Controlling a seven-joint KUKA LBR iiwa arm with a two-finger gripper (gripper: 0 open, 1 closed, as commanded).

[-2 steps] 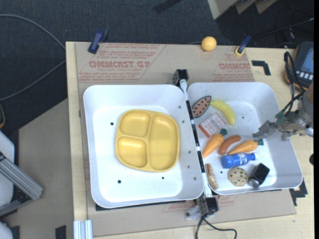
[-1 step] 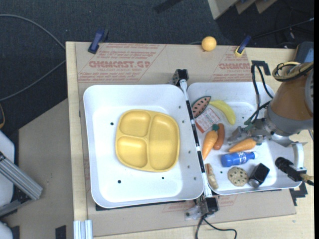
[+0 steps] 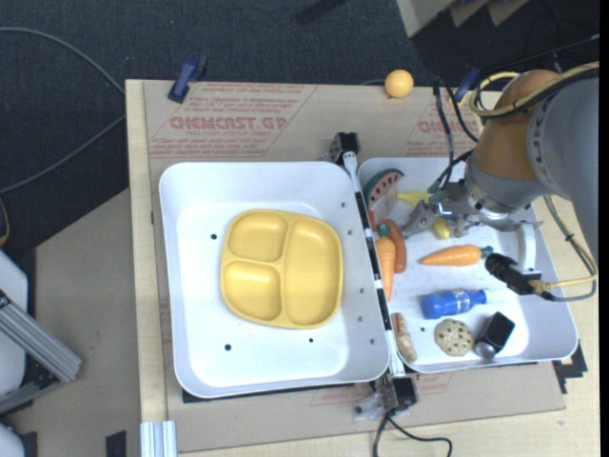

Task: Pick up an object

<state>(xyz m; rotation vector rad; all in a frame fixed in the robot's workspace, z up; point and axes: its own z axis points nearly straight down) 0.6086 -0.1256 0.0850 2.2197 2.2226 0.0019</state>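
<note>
The right bin (image 3: 552,327) holds several small items. A watermelon slice (image 3: 383,187) lies at its far left corner. An orange carrot (image 3: 452,255) lies in the middle, and a second carrot (image 3: 386,258) rests against the left wall. Nearer the front are a blue bottle (image 3: 454,302), a round cookie (image 3: 454,337) and a black block (image 3: 496,331). My gripper (image 3: 433,215) is low in the far part of this bin, over small yellow pieces (image 3: 440,227) and just above the middle carrot. The grey arm with its orange band (image 3: 509,146) covers the bin's far right.
The left bin (image 3: 190,284) holds a yellow divided plate (image 3: 283,268). A yellow ball (image 3: 399,84) and a blue clamp (image 3: 186,77) sit on the bench behind the bins. A brownish item (image 3: 403,337) lies along the right bin's front left wall. Cables hang beside the arm.
</note>
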